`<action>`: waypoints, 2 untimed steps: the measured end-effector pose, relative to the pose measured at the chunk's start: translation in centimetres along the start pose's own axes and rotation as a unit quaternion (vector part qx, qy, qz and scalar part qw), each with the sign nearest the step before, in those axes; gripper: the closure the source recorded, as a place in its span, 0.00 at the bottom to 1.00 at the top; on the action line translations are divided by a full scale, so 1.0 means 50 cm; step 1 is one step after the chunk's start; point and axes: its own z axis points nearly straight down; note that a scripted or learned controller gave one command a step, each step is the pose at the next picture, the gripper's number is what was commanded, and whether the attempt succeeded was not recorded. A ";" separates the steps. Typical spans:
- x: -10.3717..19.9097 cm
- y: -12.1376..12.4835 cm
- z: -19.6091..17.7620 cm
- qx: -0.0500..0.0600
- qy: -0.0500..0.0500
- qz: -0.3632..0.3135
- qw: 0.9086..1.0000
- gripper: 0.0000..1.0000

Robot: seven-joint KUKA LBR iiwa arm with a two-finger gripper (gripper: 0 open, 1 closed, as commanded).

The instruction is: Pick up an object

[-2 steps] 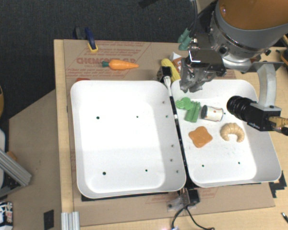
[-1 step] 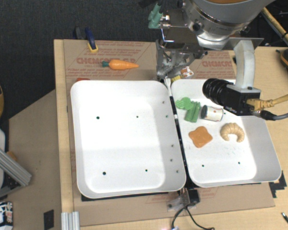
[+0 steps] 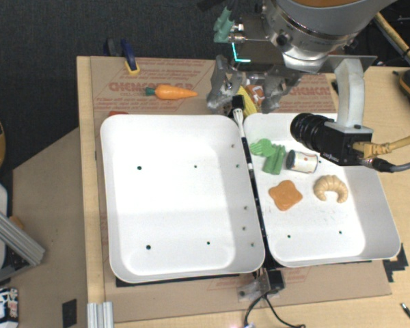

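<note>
Honestly, the gripper point(image 3: 246, 96) hangs over the back rim between the bins, and whether it's spread or pinched can't be told. The nearest pickable things sit in the right bin point(image 3: 369, 241) (green piece point(image 3: 268, 153), croissant point(image 3: 332, 187), orange slab point(image 3: 285, 195)), so it should center over one before dropping.

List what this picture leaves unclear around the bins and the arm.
- Tool: in the camera view, its tips sit in clutter at the bins' far edge; their state is unreadable.
- Yellow thing by the tool: mostly hidden by it, so unidentifiable.
- Right bin: its far right corner is covered by the black camera.
- Arm: cut off by the top edge.
</note>
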 end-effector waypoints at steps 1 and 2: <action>0.001 0.001 -0.022 -0.002 0.001 0.000 1.000 1.00; 0.001 0.001 -0.021 -0.001 0.000 0.000 1.000 0.00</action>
